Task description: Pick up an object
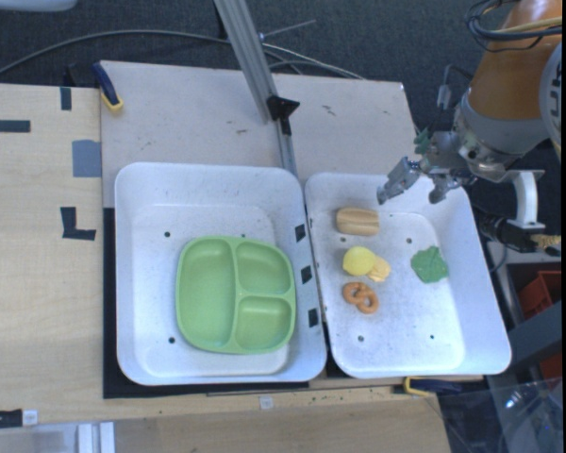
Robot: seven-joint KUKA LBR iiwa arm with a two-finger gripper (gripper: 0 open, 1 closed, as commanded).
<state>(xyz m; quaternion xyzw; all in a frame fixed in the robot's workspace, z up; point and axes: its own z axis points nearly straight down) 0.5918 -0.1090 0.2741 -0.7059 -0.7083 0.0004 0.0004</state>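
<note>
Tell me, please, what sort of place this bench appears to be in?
Probably a robotics lab: a taped bench bearing two white bins, toy food such as a bread roll, and an arm whose hand hangs above the right bin.

Even, bright overhead light; soft shadows; slight blur, no glare.

Two white bins, left (132, 253) and right (472, 291), in smooth moulded plastic, faintly speckled with dark flecks. In the left bin, a pale green divided plate (236, 295) of matt plastic; in the right, a tan bread roll (357, 221) with a soft sheen and a rough-textured green piece (430, 264). Underneath, pale matt wood-grain bench top (38, 281); overhead, a slanted pole (245, 41) of ribbed, dull-shining metal.
</note>
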